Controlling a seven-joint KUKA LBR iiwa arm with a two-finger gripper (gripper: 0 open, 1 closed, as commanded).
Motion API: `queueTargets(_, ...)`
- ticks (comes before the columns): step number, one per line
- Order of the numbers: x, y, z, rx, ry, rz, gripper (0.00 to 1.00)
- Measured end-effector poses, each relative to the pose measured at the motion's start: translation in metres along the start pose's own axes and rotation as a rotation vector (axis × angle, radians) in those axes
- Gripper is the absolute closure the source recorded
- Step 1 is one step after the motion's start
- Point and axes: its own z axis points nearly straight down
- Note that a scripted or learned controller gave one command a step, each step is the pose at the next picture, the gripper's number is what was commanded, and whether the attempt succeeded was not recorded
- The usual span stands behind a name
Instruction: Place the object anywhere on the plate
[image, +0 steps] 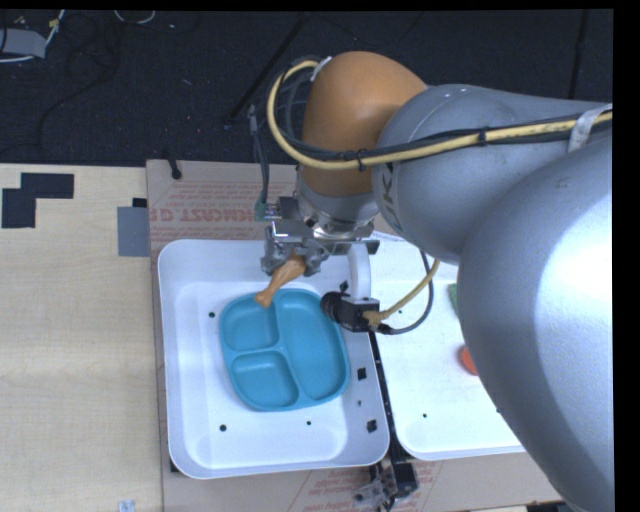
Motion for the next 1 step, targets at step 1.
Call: queueTargets(1,-0.001,-0.0009,0.0005,0.002,-0.001,0.001,0.0)
